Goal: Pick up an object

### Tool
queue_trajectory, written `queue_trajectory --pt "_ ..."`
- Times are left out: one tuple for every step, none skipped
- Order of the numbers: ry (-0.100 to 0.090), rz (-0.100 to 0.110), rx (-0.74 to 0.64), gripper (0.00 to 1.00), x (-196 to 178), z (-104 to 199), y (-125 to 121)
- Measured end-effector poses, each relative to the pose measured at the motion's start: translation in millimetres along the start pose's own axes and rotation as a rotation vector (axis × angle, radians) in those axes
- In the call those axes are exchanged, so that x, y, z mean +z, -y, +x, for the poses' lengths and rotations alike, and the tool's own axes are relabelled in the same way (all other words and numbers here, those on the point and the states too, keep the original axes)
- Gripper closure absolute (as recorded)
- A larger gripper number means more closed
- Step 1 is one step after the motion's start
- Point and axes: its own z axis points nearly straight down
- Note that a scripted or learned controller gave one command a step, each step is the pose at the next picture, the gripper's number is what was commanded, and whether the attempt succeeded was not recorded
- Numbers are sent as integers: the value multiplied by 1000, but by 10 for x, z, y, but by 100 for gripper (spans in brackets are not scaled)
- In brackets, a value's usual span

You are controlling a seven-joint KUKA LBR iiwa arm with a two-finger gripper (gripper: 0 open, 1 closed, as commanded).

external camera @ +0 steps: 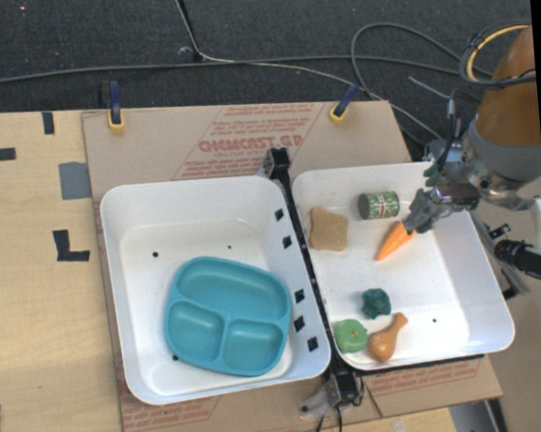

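Seemingly closed on its thick end, the dark two-finger gripper (421,218) holds the orange plastic carrot (394,240), whose long axis slants down-left, away from the arm.

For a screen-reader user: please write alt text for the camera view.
The robot's hand touches the top end of an orange toy carrot in the right bin, near a small can. The left bin holds a blue divided tray.
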Motion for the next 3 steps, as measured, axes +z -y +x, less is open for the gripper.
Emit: queue_trajectory --pt "0 1 -1 100 177 515 -224" --pt "0 1 -1 100 193 1070 -349" --pt "1 1 -1 100 364 1537 -544"
